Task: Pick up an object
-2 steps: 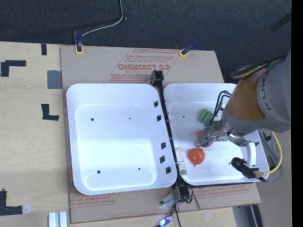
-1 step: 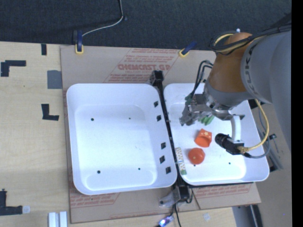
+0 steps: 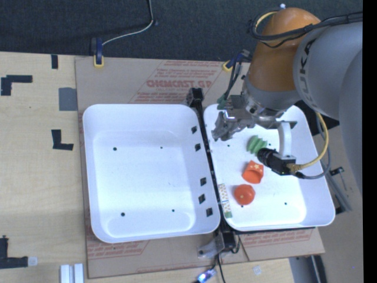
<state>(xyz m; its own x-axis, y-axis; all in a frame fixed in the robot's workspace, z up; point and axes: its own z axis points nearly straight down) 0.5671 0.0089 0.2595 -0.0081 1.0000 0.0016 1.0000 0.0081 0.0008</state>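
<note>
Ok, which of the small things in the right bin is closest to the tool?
The green piece. It lies just right of the tool, while the orange block and red ball sit lower in the bin.

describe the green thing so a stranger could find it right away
Start at the right-hand white bin, the one under the grey arm. Near its middle, just below the gripper, lies a small green ridged piece. Its two neighbours below it are orange-red and red.

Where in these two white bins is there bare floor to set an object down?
The left white bin has bare floor wall to wall. The right white bin is crowded mid-floor by the green ridged piece, orange block and red round object; its front-right corner is free.
</note>
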